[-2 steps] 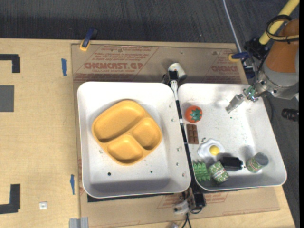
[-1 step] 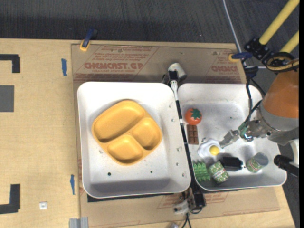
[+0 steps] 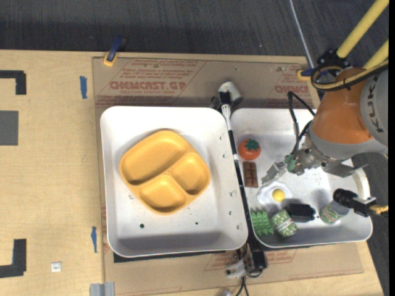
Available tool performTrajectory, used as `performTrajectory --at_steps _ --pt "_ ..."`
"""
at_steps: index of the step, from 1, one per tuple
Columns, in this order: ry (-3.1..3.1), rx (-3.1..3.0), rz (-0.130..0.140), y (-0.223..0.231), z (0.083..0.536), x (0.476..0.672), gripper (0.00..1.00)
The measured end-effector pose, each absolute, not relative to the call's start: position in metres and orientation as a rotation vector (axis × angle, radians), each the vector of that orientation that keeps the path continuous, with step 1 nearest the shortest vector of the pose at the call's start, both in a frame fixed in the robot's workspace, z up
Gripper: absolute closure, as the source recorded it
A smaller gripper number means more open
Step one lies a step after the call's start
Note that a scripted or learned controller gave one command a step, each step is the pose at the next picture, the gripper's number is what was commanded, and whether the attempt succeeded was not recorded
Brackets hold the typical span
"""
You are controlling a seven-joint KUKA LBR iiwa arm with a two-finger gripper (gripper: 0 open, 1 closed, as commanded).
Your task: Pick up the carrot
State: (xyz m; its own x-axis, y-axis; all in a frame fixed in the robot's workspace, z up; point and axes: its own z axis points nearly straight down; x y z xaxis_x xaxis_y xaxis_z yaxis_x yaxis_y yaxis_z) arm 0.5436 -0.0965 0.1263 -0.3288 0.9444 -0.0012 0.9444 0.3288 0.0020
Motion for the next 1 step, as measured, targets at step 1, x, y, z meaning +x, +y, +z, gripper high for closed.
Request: performTrajectory --at_steps 1 --pt "2.486 1.919 0.002 -0.0393 0.1848 0.5126 0.00"
